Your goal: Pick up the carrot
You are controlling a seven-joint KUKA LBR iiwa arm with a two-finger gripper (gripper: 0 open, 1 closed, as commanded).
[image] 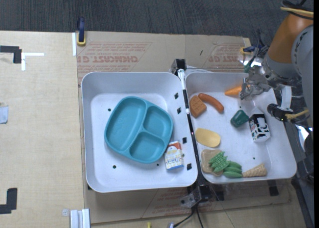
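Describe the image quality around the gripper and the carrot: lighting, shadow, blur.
Camera view: even, soft light across both bins, with faint shadows; the small orange carrot at the far edge of the right white bin is sharp enough to tell; the grey two-finger gripper beside it is dark and cluttered, so its finger state is unreadable.

arm point(294, 42) low, gripper point(247, 91) pointing down

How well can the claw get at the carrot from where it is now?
Probably well. The claw hangs right beside the carrot near the right bin's far wall, and nothing lies between them; the sausage sits apart.
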